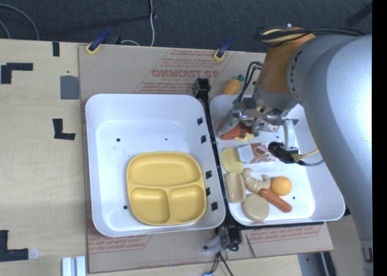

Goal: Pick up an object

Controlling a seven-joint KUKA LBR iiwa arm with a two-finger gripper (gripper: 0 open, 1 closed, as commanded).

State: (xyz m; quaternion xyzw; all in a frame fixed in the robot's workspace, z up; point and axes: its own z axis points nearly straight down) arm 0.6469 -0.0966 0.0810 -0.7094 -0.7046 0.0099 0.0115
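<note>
The right bin holds several toy foods. An orange ball, a red-orange carrot, a beige disc, a tan cylinder, a knobbly beige piece and a pale yellow round lie in its near half. A white and red flat piece lies mid-bin. My gripper is lowered into the far left part of this bin, right over a red and orange item. Whether it touches that item is hidden by the wrist.
The left bin holds a yellow compartment plate in its near half. An orange object sits at the right bin's far rim. The grey arm covers the right bin's far right side. Black clips join the bins.
</note>
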